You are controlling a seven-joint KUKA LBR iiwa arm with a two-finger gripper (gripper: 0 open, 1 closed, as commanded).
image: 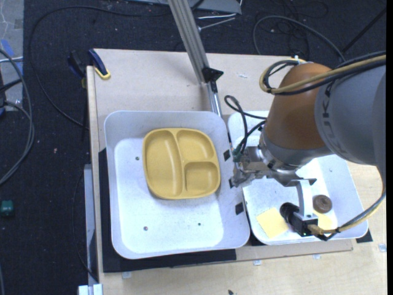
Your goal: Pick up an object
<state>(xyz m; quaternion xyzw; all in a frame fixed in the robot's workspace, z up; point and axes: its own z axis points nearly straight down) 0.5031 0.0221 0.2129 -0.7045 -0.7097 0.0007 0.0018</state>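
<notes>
Arm bulk covers much of the right bin [347, 186]. Its gripper [244, 176] seems to sit low by that bin's left wall, presumably reaching for a pick; whether it is clenched or released I cannot tell. Candidates lie at lower right: a flat yellow square [271, 222] and a brown disc [322, 203]. A yellow divided plate [182, 163] fills the left bin [172, 229].

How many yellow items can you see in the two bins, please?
2. A divided yellow plate lies in the left bin; a flat yellow square, near the front edge of the right bin. The arm covers much of that bin, so more may be hidden.
</notes>
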